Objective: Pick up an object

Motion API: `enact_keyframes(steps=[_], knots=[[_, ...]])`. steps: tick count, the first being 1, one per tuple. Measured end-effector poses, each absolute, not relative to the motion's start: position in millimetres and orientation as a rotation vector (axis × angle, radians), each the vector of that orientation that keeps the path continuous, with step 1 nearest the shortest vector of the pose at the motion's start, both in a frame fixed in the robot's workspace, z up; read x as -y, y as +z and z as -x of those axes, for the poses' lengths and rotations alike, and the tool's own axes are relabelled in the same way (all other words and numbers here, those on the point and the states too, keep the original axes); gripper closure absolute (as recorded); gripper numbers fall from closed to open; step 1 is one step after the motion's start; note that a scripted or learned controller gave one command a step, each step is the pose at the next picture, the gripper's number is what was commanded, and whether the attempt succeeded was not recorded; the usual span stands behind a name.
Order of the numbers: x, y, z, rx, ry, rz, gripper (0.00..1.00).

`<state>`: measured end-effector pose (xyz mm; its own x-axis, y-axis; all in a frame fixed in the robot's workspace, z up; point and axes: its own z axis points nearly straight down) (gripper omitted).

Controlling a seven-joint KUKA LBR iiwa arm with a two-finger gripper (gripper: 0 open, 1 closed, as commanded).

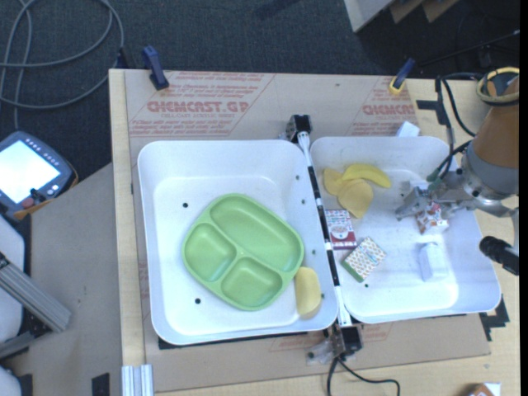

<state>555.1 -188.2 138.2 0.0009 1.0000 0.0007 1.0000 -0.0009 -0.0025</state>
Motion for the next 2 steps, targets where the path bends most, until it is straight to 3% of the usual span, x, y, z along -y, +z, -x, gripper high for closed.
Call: enact_keyframes(steps=[1, 2], knots=[[180, 93, -671.7, 2.234, -0.016, 2.230, 0.00], [100, 92, -671.1, 2.230, -0.017, 2.226, 0.00]])
